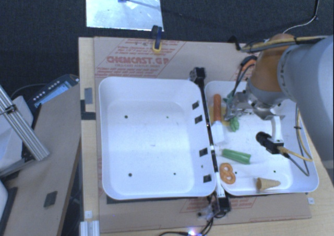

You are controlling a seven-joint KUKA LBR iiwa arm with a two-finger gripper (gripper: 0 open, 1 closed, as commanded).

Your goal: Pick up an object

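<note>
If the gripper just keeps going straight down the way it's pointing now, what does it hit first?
Probably the small green object right under the gripper, near the top of the right bin. The orange carrot-like piece lies just beside that line. Depth is hard to judge from this slanted view, so it could touch bin floor instead.

I can't make out the gripper (232, 110) fingers under the wrist, the arm (308, 73) runs off frame right, and it hides the right bin's (292, 180) far corner.

Small green object (233, 124) in right bin's upper part, beside upright orange carrot (217, 107).
</note>
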